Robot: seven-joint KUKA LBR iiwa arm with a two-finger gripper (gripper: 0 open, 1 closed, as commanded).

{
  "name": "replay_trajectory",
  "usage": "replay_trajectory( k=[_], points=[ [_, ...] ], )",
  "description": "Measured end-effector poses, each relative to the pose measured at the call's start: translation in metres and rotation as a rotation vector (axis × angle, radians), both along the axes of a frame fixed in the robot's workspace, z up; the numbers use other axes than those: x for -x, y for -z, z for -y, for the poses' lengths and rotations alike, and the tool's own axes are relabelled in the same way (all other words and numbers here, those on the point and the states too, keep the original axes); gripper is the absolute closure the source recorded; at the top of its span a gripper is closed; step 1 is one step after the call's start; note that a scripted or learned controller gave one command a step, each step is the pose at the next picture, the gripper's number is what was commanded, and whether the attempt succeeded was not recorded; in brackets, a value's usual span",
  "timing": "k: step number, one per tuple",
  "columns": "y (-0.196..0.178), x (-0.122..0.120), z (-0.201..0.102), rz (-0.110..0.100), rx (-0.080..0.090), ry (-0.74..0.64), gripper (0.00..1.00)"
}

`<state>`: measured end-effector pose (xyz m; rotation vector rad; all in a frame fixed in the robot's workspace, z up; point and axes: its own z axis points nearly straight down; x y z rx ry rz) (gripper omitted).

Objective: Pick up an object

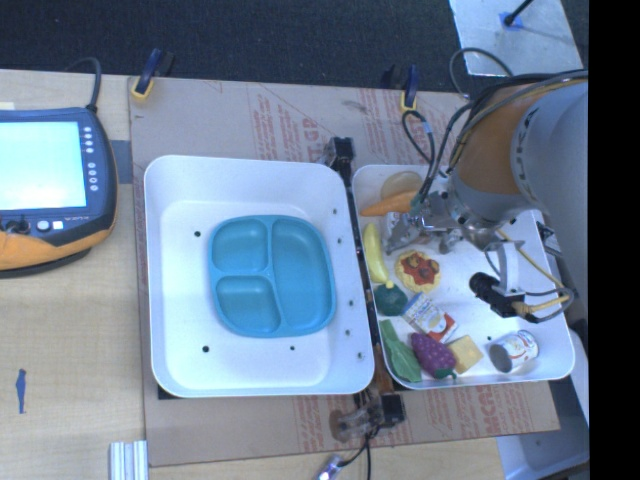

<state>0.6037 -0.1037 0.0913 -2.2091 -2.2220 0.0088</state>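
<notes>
A: Where is your pincer [408, 230]?

B: Low in the right bin [556, 368], near its upper left corner, beside the banana [374, 255] and just above the little pizza [418, 270]. Whether it is spread or pinching, you cannot tell from here.

A: What should you take?

B: The banana looks like light, stiff toy plastic, probably slick. Grip it across the middle of its curve. It lies against the bin wall, so a finger may catch there.
</notes>
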Motion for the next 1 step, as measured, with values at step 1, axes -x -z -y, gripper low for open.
replay_trajectory(
  k=[1],
  points=[
    [0.0000,0.0492,0.0046,0.005,0.003,0.000,0.00]
  ],
)
